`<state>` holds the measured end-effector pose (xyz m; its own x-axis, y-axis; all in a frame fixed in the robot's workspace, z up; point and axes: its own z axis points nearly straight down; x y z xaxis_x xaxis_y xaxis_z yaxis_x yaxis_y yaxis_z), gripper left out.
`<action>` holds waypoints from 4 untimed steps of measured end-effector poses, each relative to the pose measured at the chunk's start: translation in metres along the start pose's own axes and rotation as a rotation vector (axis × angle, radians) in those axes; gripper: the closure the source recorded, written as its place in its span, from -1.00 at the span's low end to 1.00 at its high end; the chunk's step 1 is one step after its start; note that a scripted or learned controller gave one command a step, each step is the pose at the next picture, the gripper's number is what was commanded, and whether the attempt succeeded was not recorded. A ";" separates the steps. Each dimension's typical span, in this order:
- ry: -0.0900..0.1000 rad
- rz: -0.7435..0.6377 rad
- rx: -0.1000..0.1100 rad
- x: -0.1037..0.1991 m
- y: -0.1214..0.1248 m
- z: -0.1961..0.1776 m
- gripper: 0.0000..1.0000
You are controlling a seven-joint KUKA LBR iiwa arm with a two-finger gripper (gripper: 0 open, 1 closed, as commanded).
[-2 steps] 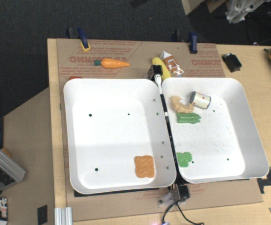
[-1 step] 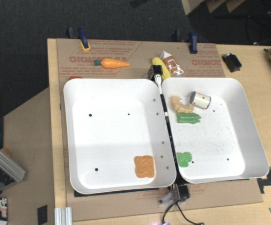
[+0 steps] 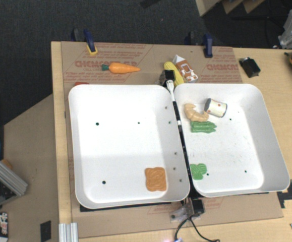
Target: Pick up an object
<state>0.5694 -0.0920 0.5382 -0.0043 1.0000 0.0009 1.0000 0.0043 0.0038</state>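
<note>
Two white bins are sitting side by side on the counter (image 3: pixel 135 59), the left bin (image 3: pixel 120 140) holding an orange waffle-like piece (image 3: pixel 156 179) near its front edge. The right bin (image 3: pixel 236 145) is carrying a tan piece (image 3: pixel 195 113), a small white cylinder (image 3: pixel 216 107), a green strip (image 3: pixel 203 127) lying crosswise and a green lump (image 3: pixel 198 171), all crowding its left side.

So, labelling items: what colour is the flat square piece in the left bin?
Orange-tan, the flat square piece, camera view.

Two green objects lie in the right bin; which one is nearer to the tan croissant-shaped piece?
The flat, elongated green piece lies just below the tan croissant-shaped piece, nearly touching. The rounder green lump sits apart, near the right bin's front-left corner.
</note>
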 end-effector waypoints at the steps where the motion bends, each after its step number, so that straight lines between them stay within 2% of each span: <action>1: 0.001 0.002 0.003 0.027 -0.092 0.001 1.00; 2: -0.001 0.004 0.005 0.026 -0.089 0.003 -1.00; 3: 0.000 0.000 0.022 0.089 -0.079 0.209 -1.00; 4: -0.002 0.005 0.000 0.085 -0.076 0.189 1.00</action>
<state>0.4934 -0.0070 0.3488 0.0011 1.0000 -0.0006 1.0000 -0.0011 0.0039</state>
